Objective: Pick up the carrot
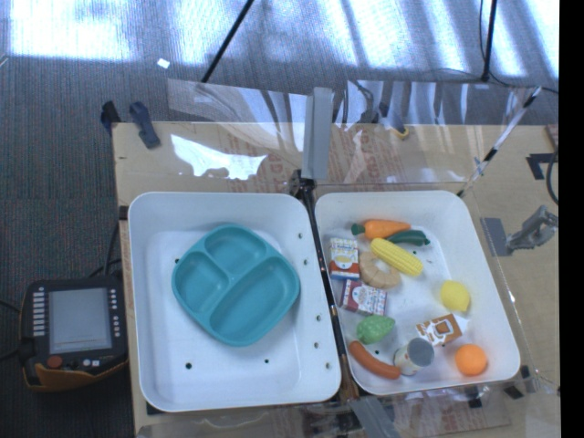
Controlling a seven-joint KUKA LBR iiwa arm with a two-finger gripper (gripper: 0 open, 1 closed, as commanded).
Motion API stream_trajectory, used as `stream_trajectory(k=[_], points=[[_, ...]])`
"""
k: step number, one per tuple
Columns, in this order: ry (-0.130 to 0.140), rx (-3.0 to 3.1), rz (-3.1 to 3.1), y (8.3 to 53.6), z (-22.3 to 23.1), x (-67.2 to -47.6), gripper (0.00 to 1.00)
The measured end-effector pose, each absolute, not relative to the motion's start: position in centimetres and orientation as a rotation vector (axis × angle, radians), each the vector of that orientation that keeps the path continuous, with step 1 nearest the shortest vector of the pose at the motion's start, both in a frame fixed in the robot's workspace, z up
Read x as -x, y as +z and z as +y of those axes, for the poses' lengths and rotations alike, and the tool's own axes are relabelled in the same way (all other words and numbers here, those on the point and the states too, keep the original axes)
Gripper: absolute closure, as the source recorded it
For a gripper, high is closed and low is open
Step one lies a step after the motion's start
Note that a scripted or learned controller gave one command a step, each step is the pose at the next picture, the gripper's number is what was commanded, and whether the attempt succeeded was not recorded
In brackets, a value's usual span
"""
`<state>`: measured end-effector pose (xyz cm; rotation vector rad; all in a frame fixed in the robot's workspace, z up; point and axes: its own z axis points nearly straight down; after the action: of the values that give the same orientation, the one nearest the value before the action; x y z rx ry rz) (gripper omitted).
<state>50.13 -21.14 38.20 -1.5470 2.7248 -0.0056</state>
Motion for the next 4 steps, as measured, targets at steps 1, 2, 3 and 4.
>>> stream_trajectory(k=[1,2,3,4], points=[[0.02,1.691,2.651,25.2,-21.3,-47.4,0.0],[0.012,2.061,2.37,20.7,-20.8,-47.7,0.0],[-0.011,2.065,2.356,37.6,-21.1,-49.9,0.0],[0.019,2.146,2.295,26.3,-19.4,-47.5,0.0]])
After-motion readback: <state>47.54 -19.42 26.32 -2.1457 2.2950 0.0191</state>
